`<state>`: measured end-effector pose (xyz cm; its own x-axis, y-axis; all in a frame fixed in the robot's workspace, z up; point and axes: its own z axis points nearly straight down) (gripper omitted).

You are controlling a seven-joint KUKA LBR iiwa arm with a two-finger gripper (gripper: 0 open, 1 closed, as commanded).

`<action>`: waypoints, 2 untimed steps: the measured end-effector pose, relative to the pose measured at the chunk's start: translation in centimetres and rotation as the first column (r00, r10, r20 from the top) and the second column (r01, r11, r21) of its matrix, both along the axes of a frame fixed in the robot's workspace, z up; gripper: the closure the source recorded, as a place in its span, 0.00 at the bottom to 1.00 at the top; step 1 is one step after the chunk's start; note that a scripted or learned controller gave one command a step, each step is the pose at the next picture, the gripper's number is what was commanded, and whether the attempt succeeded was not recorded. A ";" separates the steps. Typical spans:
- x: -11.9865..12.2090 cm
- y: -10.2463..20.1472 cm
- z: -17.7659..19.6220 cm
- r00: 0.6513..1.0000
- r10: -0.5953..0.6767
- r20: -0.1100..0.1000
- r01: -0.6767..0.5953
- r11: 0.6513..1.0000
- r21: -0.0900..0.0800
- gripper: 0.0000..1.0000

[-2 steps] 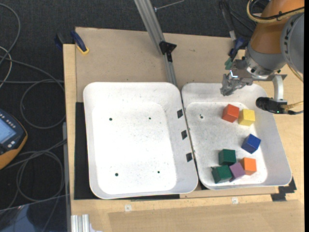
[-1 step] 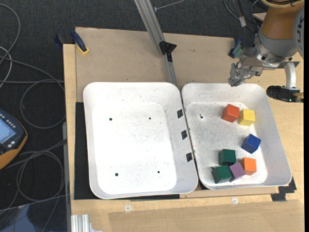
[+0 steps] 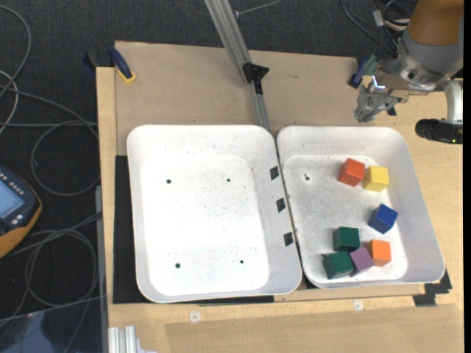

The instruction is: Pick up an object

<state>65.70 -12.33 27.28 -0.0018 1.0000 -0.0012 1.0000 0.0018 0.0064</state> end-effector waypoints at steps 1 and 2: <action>-1.9 5.1 0.6 1.000 0.004 -0.007 -0.004 1.000 0.003 1.00; -4.4 10.3 0.7 1.000 0.005 -0.008 -0.005 1.000 0.004 1.00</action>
<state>61.27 -1.98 27.98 -0.0067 1.0000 0.0030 1.0000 0.0067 -0.0016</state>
